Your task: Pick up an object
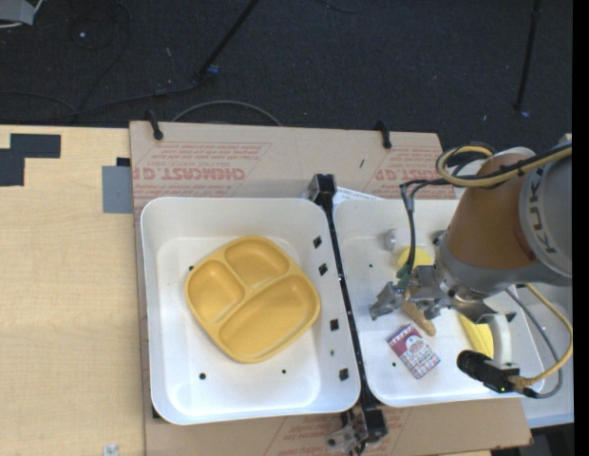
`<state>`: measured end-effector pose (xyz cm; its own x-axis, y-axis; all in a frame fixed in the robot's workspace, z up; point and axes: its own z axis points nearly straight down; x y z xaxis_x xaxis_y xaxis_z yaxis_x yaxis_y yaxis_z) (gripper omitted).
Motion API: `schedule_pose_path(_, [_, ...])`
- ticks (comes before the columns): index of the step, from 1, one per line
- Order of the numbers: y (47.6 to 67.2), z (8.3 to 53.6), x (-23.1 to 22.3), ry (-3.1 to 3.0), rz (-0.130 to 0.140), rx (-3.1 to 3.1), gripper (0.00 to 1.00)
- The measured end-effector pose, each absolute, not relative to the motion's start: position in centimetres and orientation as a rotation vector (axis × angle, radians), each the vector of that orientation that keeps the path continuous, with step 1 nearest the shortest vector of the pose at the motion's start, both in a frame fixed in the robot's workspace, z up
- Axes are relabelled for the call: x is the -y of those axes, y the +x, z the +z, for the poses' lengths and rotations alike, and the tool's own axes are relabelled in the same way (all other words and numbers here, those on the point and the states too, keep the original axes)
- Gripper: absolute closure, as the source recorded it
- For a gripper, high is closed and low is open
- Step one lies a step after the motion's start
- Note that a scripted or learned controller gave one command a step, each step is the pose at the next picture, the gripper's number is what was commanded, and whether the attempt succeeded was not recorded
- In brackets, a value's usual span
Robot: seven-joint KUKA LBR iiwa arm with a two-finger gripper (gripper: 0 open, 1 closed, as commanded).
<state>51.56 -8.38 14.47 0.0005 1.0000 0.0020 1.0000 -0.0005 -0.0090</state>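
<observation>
Arm [499, 231]: grey with an orange band, reaching in from the right edge of the table over the right bin.
Gripper [403, 317]: low over the middle of the right bin, pointing towards the divider between the two bins.
Fingers [384, 305]: spread apart, with bare bin floor between them; they grasp nothing.
Right bin [370, 218]: shallow and white, on the right half of the cardboard sheet.
Red-and-white packet [414, 351]: flat on the floor of the right bin, close to its near edge, just beside the gripper on the near side and apart from the fingers.
Yellow piece [415, 256]: in the right bin on the far side of the gripper, partly hidden by the arm.
Long yellow piece [476, 332]: in the right bin towards its near right corner, partly covered by the arm.
Left bin [176, 378]: shallow and white, touching the right bin along the black divider.
Yellow divided plate [254, 298]: flat in the middle of the left bin, three compartments facing up.
Cardboard sheet [209, 164]: printed in red, lying under both bins.
Table [62, 312]: pale wood, bare along its left side.
</observation>
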Motion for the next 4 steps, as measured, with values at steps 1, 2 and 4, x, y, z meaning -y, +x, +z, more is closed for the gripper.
schedule_pose_path(1, [51.6, 15.7, 8.6, -2.224, 0.006, 2.210, 1.00])
schedule_pose_path(2, [51.5, 22.0, 8.6, -2.222, -0.003, 2.223, 1.00])
schedule_pose_path(4, [50.7, 20.7, 2.7, -2.213, 0.003, 2.223, 1.00])
